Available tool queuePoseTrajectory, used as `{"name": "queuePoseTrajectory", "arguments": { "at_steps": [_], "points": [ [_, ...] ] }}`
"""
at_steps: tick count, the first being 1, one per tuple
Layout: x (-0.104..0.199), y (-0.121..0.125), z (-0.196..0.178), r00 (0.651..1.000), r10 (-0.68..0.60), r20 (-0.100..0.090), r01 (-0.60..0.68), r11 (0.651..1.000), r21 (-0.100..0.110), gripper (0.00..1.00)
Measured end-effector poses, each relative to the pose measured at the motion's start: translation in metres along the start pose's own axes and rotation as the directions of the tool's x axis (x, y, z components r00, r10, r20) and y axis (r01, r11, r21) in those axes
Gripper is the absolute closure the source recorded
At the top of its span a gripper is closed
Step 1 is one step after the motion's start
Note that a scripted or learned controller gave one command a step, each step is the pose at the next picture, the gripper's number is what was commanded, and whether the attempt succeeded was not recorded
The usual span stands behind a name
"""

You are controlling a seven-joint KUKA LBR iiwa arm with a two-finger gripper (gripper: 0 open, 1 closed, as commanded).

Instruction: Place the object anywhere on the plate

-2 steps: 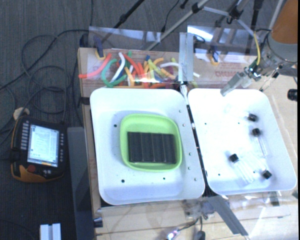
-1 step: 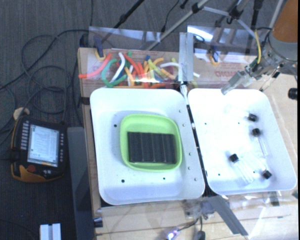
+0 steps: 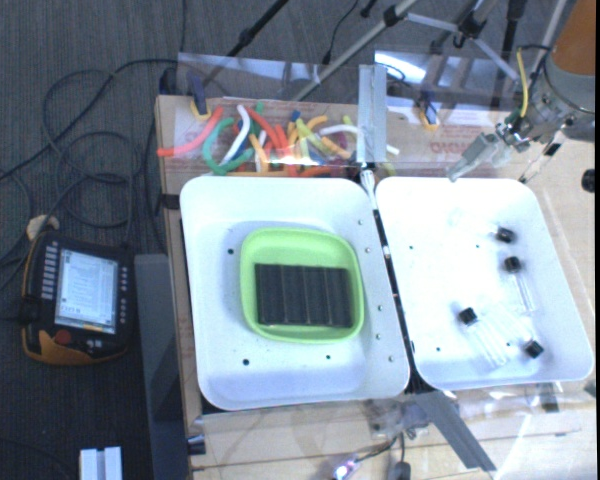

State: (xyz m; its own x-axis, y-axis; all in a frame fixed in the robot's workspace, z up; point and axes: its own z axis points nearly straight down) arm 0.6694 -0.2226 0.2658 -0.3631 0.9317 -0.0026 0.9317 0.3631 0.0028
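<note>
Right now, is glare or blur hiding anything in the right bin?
Camera view: the white right bin looks washed out; the clear objects with black caps nearly vanish against it. The gripper above the bin's far edge looks soft. The green plate reads clearly.

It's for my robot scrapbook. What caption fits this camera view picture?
Grey robot gripper hovers over the right shallow white bin while the square green plate holding a dark ridged block waits in the left bin.

Desk [image 3: 176, 168] bearing two shallow white bins side by side: the left bin [image 3: 210, 298] and the right bin [image 3: 450, 348], their inner rims touching. Behind the left bin, along the desk's far edge, lies a tangle of coloured cords [image 3: 260, 140] in red, orange, green, yellow and white, beside a clear panel [image 3: 280, 73].
</note>
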Motion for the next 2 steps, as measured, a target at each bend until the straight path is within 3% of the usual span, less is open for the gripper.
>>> {"name": "queuePoseTrajectory", "arguments": {
  "at_steps": [1, 2],
  "points": [
    [0.000, 0.000, -0.035, 0.998, 0.068, 0.000, -0.068, 0.998, 0.001, 0.00],
    [0.000, -0.001, 0.006, 0.997, 0.075, 0.001, -0.075, 0.997, 0.005, 0.00]
  ]
}}
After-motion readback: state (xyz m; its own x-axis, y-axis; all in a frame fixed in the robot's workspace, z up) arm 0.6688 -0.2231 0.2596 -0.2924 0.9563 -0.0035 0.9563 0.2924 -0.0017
